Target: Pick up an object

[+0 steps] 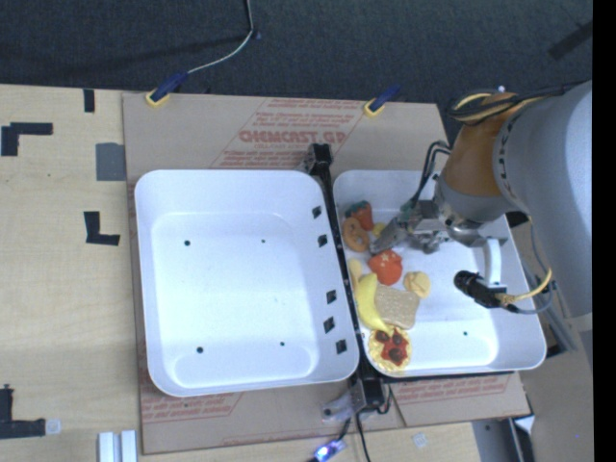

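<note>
Gripper (393, 240) reaches low over right bin (481, 349), above tomato (387, 268).

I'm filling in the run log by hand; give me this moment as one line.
arm: over right bin | gripper: low above tomato | banana, bread beside | nothing seen held

Setting: robotics lab test station. Two shallow white bins (231, 282) sit side by side on a cardboard sheet (289, 133) clipped to a wooden bench (58, 258) marked with black tape. Grey industrial arm (539, 191) with orange band overhead; loose cable (241, 37) trails across dark carpet (385, 27) behind.
</note>
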{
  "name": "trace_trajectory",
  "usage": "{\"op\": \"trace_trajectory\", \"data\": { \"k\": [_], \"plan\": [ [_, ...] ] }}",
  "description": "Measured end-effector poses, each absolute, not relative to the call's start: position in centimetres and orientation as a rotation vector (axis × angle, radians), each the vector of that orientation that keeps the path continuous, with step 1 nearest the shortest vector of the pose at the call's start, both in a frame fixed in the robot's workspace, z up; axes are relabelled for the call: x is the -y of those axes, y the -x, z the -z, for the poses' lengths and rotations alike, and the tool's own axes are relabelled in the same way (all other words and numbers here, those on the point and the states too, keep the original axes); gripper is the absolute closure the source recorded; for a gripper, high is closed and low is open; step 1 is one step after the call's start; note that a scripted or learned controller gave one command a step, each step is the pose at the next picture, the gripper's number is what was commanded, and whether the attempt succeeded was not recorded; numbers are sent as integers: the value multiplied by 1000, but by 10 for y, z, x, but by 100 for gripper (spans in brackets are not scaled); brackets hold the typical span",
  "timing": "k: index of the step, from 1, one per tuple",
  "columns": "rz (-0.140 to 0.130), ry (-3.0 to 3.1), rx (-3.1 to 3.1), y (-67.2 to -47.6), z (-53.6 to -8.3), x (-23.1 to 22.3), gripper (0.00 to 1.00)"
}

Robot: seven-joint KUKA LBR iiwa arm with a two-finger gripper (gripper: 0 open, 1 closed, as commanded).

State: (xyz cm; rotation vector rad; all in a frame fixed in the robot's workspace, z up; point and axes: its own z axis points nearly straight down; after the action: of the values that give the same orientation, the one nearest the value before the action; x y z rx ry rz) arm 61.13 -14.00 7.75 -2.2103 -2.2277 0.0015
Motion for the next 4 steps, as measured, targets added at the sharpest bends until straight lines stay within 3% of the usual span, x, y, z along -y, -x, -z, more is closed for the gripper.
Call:
{"op": "trace_trajectory", "data": {
  "k": [1, 2, 3, 4],
  "plan": [
    [-38, 2208, 2201, -663, -82, 104, 0],
    [-17, 2212, 2200, -663, -95, 174, 0],
    [1, 2221, 2231, -670, -86, 101, 0],
    [3, 2220, 2229, -670, -97, 101, 100]
  ]
}}
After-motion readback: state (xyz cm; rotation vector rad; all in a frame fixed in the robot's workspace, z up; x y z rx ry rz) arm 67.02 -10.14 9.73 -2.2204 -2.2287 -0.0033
